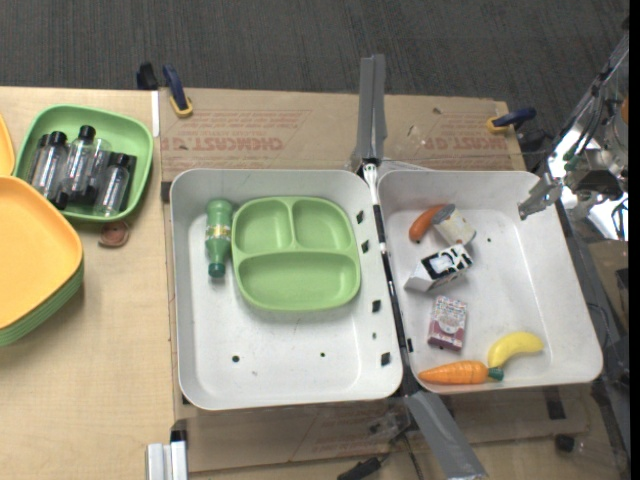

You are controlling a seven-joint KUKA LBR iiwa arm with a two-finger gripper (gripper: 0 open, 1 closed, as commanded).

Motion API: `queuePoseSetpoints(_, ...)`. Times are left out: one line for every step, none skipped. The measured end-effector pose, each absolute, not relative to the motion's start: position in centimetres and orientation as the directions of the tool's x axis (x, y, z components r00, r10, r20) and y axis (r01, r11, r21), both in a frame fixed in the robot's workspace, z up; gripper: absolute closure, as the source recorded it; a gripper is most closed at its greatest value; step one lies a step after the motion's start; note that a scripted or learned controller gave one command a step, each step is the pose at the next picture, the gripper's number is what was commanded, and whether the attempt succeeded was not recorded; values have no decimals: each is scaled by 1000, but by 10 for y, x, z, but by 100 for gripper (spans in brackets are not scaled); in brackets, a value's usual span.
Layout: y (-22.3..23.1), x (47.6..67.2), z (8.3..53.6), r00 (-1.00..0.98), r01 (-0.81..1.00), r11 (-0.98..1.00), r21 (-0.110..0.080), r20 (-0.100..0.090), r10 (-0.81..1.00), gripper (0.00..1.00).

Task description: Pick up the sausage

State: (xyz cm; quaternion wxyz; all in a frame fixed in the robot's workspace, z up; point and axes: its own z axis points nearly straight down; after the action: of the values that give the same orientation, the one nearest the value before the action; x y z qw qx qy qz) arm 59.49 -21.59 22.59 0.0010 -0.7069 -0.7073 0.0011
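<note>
1. The sausage (pixel 429 220) lies in the right bin (pixel 560 298), near its back wall, tilted, with its upper end touching a small white piece (pixel 454 229).
2. The gripper (pixel 540 200) is at the right bin's back right corner, well apart from the sausage. I cannot tell how it is set; nothing is seen in it.
3. In the same bin are a black and white box (pixel 441 267), a pink packet (pixel 448 323), a carrot (pixel 459 373) and a banana (pixel 514 348) near the front wall.
4. The left bin (pixel 280 368) holds a green tray (pixel 295 252) with three compartments and a green bottle (pixel 218 236) just beside its left edge.
</note>
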Motion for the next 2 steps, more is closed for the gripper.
queuePoseSetpoints(-216,595,234,-3,1000,3,-4,-1,1000,100)
queuePoseSetpoints(-222,635,92,314,949,-314,-1,-1,949,100)
